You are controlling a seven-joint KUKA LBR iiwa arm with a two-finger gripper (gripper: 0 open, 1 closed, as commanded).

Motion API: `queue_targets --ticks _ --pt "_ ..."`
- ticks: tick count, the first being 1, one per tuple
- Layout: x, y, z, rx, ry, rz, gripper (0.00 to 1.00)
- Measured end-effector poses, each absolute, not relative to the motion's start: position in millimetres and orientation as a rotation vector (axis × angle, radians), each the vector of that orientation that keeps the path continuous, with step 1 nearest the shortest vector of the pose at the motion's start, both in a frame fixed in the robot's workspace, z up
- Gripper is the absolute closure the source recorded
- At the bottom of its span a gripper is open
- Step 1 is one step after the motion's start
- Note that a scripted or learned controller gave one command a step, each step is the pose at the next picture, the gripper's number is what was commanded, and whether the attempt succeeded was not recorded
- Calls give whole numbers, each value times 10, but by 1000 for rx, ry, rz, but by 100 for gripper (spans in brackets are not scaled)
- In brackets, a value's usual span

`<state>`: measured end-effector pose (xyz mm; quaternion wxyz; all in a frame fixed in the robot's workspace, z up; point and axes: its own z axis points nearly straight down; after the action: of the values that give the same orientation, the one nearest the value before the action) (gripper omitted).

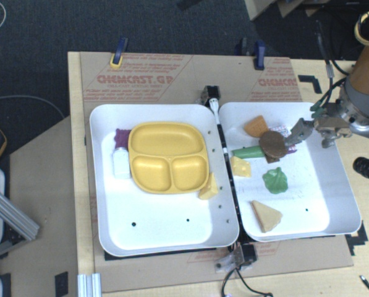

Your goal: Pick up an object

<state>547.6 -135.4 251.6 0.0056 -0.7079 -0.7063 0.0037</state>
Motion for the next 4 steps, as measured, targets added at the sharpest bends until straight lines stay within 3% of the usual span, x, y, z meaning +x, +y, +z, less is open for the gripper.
queue_targets --ticks 1,4 --pt "5497 -1354 2574 -2220 -2220 1 0" --pt "5355 -1342 879 -2217 -2215 5 0"
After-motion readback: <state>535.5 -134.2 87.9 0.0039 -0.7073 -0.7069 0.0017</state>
